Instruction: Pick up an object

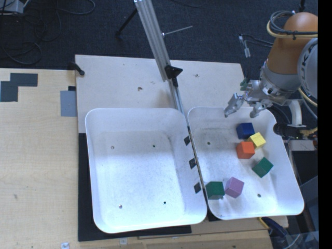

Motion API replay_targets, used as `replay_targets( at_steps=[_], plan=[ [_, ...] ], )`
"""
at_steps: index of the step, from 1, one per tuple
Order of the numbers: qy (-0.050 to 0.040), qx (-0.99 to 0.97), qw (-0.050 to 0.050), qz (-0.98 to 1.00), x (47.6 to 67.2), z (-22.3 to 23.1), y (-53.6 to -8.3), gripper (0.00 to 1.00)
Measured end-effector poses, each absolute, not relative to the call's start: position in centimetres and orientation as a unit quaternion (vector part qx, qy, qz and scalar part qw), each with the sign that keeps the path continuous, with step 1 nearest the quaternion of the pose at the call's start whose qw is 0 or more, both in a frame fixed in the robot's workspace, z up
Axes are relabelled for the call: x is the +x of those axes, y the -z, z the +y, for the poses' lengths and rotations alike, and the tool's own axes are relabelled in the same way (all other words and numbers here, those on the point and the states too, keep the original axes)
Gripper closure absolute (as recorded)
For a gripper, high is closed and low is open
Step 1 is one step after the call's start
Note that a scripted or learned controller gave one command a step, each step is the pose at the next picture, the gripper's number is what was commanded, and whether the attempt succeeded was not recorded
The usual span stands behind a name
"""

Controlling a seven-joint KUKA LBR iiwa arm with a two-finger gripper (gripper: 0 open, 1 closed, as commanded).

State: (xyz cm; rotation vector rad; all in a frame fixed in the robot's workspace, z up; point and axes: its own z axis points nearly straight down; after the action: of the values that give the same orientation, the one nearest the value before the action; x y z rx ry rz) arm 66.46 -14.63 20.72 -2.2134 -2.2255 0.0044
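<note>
camera view: the two white bins sit side by side on the bench. the left bin (pixel 104 139) has bare floor, and the right bin (pixel 290 201) carries all the blocks. the gripper (pixel 245 104) hangs above the far edge of the right bin, at the end of the grey arm with its orange band. its fingers (pixel 232 106) look spread apart with nothing between them, though they are small and a little blurred here.

just beyond the gripper, toward the near side, lies a tight cluster: a blue cube (pixel 245 130), a yellow cube (pixel 257 139) touching it, and an orange cube (pixel 246 149) just beside both. a green cube (pixel 263 167) sits near them, apart from the cluster. by the near inner corner rest a dark green cube (pixel 215 190) and a purple cube (pixel 234 187), close together.

judging by their look, the cubes are small, light, stiff blocks with flat faces, likely easy to pinch across two opposite sides and not fragile. a cube has no long axis; what matters is how its faces are turned. the blue cube looks turned slightly against the bin edges. the lone green cube, rotated to a diamond, offers the freest sides for a grasp.
</note>
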Motion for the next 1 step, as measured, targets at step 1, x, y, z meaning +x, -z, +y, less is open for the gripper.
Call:
replay_targets(
  at_steps=[1],
  plan=[
    [0.0004, -0.706, 0.000, -0.708, 66.64, -19.87, -10.97, 0.00]
  ],
)
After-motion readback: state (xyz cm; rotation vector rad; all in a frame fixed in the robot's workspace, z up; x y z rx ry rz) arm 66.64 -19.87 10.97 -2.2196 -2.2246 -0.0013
